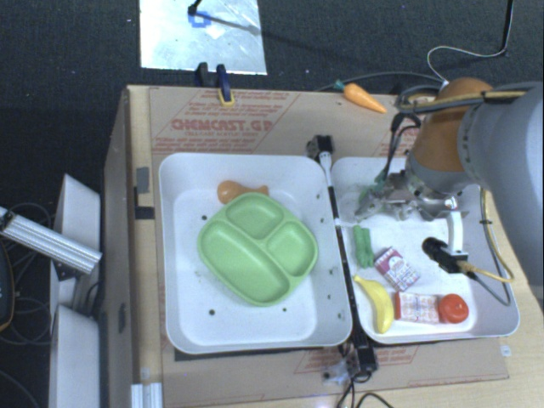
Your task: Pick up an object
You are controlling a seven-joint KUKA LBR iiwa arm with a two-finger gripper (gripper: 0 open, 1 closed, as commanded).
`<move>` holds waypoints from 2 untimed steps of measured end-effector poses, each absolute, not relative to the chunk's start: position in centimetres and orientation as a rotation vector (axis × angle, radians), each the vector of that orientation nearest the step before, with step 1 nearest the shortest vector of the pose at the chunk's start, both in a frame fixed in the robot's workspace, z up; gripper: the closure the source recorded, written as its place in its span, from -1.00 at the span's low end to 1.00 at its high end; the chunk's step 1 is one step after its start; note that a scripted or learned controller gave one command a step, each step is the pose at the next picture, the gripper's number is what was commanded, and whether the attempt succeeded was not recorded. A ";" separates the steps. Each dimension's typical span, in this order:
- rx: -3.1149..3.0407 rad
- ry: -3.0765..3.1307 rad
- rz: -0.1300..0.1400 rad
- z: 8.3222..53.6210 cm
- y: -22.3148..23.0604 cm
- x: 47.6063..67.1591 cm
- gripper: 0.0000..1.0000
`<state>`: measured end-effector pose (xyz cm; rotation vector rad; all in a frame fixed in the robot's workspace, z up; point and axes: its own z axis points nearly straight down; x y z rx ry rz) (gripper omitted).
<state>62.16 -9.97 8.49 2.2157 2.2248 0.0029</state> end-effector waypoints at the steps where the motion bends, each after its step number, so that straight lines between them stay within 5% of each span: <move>1: 2.213 2.226 0.003 8.5 -12.7 66.9 -1.00; 2: 2.207 2.227 0.003 9.6 -12.7 67.0 1.00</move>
